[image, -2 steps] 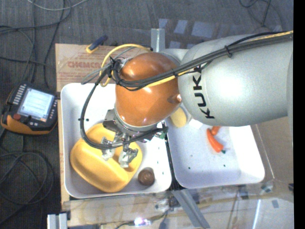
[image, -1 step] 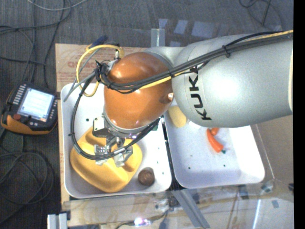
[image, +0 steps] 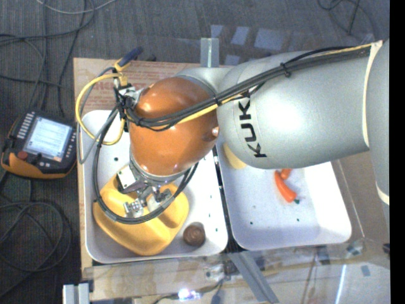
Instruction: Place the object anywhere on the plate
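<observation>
Arm low over the left bin (image: 215, 242) — I worried about a miss.
I couldn't tell the gripper's (image: 144, 201) state above the yellow plate (image: 142, 236); the brown object (image: 193, 234) sat just beside the plate's rim — easily nudged away.

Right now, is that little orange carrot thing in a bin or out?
In. The carrot lies on the floor of the right bin, partly under the arm.

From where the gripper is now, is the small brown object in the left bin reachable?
Probably yes. The brown object lies uncovered on the left bin's floor, just beside the yellow plate over which the gripper hangs; nothing stands between them.
</observation>
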Available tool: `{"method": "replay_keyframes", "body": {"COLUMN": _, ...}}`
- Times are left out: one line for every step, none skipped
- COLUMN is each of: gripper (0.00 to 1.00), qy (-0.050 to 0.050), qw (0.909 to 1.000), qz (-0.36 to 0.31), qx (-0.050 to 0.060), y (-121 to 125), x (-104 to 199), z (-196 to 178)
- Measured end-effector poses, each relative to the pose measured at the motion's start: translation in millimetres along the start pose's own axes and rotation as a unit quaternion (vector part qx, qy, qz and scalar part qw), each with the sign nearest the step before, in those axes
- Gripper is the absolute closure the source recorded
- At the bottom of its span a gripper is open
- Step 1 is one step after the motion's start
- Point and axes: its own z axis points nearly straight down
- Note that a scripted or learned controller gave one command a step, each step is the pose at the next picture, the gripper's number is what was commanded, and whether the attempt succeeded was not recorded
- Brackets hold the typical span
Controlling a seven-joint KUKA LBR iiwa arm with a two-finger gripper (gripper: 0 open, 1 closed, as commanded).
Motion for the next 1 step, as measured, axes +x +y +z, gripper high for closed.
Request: {"method": "replay_keyframes", "body": {"gripper": 1.0, "qy": -0.001, "qw": 0.9675, "qz": -0.253, "qx": -0.001, "y": -10.1, "x": 0.0, "z": 27.9}}
